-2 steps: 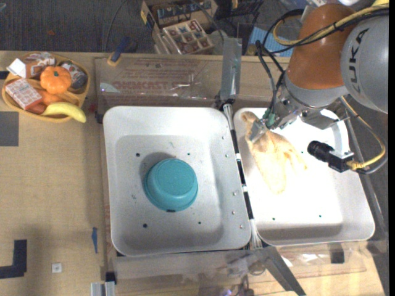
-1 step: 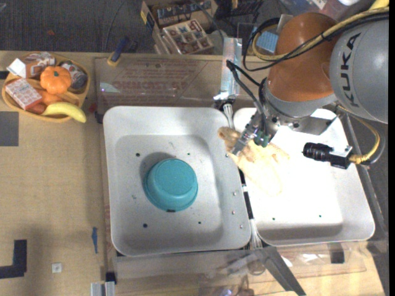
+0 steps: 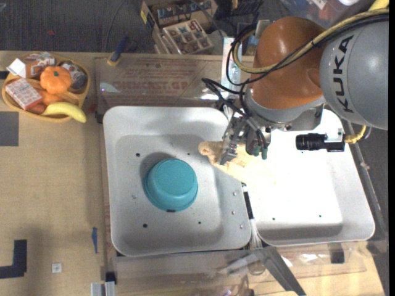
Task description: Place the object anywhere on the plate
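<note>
A teal round plate (image 3: pixel 171 184) lies upside-down-looking in the middle of the left bin (image 3: pixel 123 165). A flat tan object (image 3: pixel 208 148) hangs over the ridge between the two bins, up and to the right of the plate. My gripper (image 3: pixel 229 155) reaches down from the grey and orange arm (image 3: pixel 290 73), and its dark fingers are closed on the tan object's middle. One end of the object sticks out left of the fingers; the other end shows below and right of them. A small gap separates the object from the plate's rim.
The right bin (image 3: pixel 308 202) lies under the arm, with a black cylindrical part (image 3: pixel 311 142) on the wrist above it. A basket of toy fruit (image 3: pixel 46 88) sits at the far left of the bench. Boxes and cables crowd the back edge.
</note>
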{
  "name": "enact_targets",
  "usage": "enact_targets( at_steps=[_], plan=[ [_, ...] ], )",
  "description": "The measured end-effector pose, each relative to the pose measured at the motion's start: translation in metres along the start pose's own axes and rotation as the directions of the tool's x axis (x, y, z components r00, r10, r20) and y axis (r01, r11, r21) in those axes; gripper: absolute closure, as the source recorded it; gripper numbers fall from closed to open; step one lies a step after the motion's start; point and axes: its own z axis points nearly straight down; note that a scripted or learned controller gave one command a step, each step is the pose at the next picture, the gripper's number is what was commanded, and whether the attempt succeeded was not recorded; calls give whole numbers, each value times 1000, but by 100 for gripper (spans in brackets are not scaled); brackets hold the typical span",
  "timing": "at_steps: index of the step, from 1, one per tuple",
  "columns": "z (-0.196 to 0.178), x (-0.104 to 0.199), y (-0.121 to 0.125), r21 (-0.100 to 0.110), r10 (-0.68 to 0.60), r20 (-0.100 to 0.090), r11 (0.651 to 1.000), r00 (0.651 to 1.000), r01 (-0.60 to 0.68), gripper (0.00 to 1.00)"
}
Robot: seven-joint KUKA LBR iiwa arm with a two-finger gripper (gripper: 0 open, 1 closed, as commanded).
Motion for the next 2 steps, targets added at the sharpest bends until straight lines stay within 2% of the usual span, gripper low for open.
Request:
enact_targets(
  at_steps=[1,2],
  plan=[
    [-3,27,34,-1,-274,0,962,962,274,100],
    [1,48,82,-1,-282,2,959,959,282,100]
  ],
)
